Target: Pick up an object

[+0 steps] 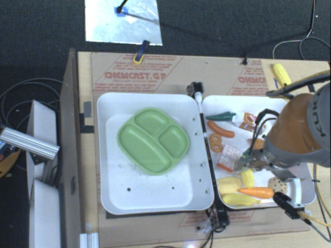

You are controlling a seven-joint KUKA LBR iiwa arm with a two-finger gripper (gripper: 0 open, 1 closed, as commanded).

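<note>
No single target, so the candidates are the toy foods in the right bin [297,105]. The closest to my pincer [247,160] are a clear packet [227,158] with a red print, just on its left, and a yellow corn cob [247,178], just below it. I can't tell whether either one touches the pincer.

I can't tell if the pincer is wide or narrow, as the wrist blocks it. Nothing is seen held in it.

Other items in the right bin:
- An orange carrot [255,192] lies along the near wall, under the corn cob.
- A pale yellow piece [230,183] is left of the corn cob.
- A pretzel [215,143] sits by the divider wall.
- A red sausage [221,129] is above the pretzel.
- A green pepper [222,116] is near the far wall.
- An orange-and-white wrapper [249,120] is right of the sausage.
- A dotted cracker [277,183] is below my wrist.

My arm comes in over the bin's right half.

In the left bin [111,190], a green divided plate [153,140] lies about centre. Both bins rest on printed cardboard [155,76].
</note>
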